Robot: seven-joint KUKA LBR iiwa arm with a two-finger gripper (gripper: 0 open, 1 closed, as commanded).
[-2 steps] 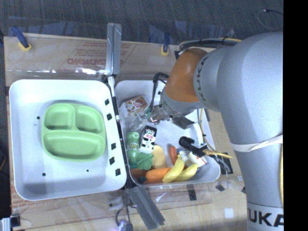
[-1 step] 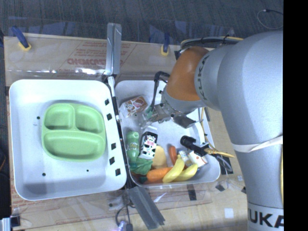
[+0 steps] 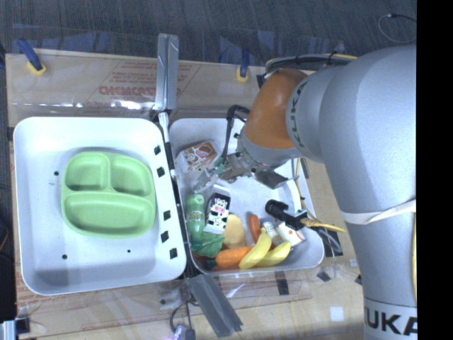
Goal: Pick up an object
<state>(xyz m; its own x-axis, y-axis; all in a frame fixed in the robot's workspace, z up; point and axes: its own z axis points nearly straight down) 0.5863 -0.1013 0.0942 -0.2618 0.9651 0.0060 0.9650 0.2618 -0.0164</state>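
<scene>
Jaws (image 3: 228,167), aperture indiscernible, poised over the packet (image 3: 198,154) at the right bin's (image 3: 301,257) far-left corner; a centred, vertical descent would suit the grasp.

Grey arm (image 3: 354,126) w/ orange band is reaching into the right bin (image 3: 306,250); gripper (image 3: 230,163) is sitting low by a clear packet (image 3: 199,155). Bananas (image 3: 265,250), carrot (image 3: 232,257), milk carton (image 3: 217,213) & green bottle (image 3: 194,210) are crowding the bin's front. Green divided plate (image 3: 108,192) is lying in the left bin (image 3: 35,261).
</scene>
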